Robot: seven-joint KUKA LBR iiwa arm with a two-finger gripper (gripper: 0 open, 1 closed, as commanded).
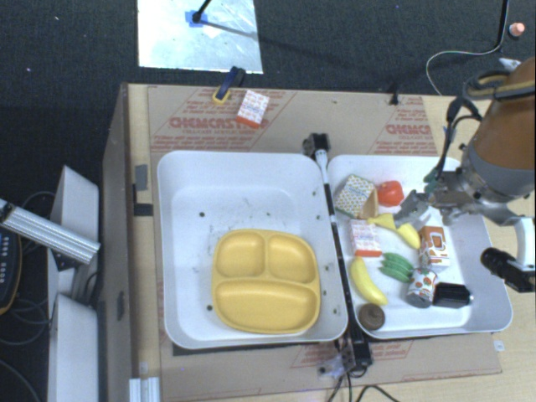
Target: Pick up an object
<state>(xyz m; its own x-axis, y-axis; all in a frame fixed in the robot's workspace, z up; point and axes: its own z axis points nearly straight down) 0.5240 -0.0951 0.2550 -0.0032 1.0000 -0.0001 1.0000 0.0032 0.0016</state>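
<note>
Nearest the camera, the right-hand shallow white bin [499, 312] held a scatter of small things along its front: a round brown disc-shaped object [371, 316], a yellow plastic banana [366, 280], a small printed can [422, 286] lying beside a black block [451, 295], and a green ridged pod-like toy [396, 265]. Further back lay a white-and-red printed packet [365, 239], an orange-and-white carton [434, 247], a second yellow banana-like piece [403, 231], a red tomato-shaped toy [389, 193] and a tan faceted box [354, 195].

In the left-hand white bin [180, 224] a yellow three-compartment plastic tray [266, 280] sat toward the front.

The grey gripper [416, 208] hung over the right bin's middle — just above the second banana piece and the carton. Nothing could be seen between its fingers, and whether they stood apart or together could not be told.

Beyond the bins, on the cardboard sheet [335, 115], lay a small red-and-white patterned box [253, 107] and a blue-and-yellow tool [227, 85].
</note>
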